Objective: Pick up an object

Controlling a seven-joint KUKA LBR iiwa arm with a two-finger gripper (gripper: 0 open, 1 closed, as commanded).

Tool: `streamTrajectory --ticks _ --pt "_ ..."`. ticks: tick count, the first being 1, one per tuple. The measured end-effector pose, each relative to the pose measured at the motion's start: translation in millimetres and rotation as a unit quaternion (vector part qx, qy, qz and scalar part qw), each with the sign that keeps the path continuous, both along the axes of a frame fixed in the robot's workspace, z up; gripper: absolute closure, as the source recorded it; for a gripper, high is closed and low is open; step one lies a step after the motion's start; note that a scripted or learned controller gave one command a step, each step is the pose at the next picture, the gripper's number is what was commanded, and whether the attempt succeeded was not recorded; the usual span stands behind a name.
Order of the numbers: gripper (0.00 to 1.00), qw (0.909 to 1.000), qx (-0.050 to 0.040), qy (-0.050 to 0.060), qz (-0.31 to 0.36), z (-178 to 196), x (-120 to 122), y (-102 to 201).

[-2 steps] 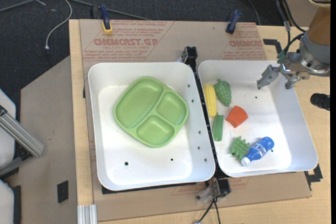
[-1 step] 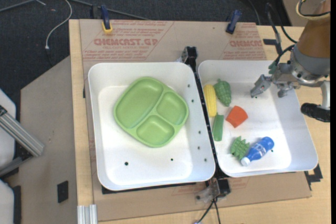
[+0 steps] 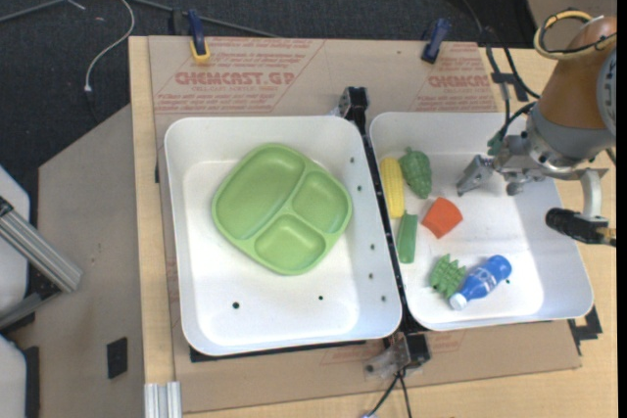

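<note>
Toys wait in the right bin (image 3: 563,294).
The gripper (image 3: 495,173) hangs with fingers apart, holding nothing, near the orange block (image 3: 442,217). The board (image 3: 235,76) reads "CHEMCAST GP".

Orange block (image 3: 442,217) lies flat in the right bin (image 3: 563,294), ungrasped.

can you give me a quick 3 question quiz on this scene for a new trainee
1. True or false: the green divided plate lies in the right bin.
2. Which item lies nearest the blue bottle? A) yellow corn B) spiky green toy C) orange block
3. Fill in: the hand is above the ___ bin.

Key: 1 false, it lies in the left bin. 2 B. 3 right.
</note>
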State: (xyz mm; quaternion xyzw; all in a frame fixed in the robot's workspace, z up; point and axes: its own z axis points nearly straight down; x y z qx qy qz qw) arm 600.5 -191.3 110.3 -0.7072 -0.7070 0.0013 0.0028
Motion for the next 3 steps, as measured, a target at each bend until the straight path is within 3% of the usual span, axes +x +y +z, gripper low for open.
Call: streamTrajectory --ticks 1,3 --pt "1.0 1.0 -0.0009 -0.004 0.0 15 2 0" --pt "1.0 1.0 -0.0022 -0.006 0.001 116 11 -9"
